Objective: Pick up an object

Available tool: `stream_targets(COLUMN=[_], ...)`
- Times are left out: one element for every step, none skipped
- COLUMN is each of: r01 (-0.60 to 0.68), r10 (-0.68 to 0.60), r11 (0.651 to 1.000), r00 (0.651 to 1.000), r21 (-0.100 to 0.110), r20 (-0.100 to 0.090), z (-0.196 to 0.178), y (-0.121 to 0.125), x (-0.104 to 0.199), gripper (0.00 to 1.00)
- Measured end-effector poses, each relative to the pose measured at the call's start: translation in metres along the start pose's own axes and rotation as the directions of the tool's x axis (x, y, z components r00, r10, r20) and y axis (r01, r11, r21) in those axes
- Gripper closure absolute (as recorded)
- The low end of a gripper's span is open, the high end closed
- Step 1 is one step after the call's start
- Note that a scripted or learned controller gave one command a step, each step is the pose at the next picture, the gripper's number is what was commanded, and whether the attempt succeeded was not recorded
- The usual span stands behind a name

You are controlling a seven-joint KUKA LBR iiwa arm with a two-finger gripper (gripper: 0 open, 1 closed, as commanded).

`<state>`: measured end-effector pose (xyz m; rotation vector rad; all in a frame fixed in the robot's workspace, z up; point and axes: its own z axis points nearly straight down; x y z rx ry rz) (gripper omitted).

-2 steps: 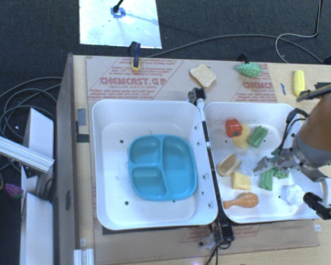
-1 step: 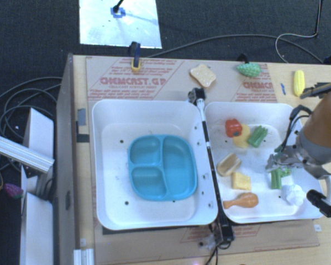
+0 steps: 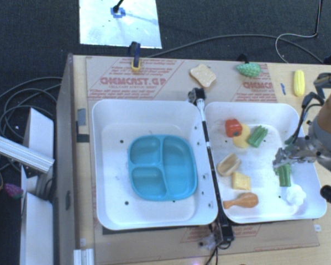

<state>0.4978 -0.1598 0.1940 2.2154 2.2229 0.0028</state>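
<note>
Now the robot's grey pincer (image 3: 287,160) hangs low in the right white bin (image 3: 306,120).
It sits just above a long green toy vegetable (image 3: 285,175), likely to grab it. Whether it is apart or together, I cannot tell.

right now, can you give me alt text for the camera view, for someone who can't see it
A robot arm's tool hangs over a green stick in the right bin, which also has a red pepper, a yellow cube and a drumstick. The left bin has a blue divided plate.
</note>
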Motion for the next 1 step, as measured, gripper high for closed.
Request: stream_targets(r01=[0.0], r10=[0.0], r11=[1.0], r00=[1.0], r21=[0.001], r20=[-0.001], z=[-0.0299], y=[-0.0033], x=[0.0691], gripper=[1.0])
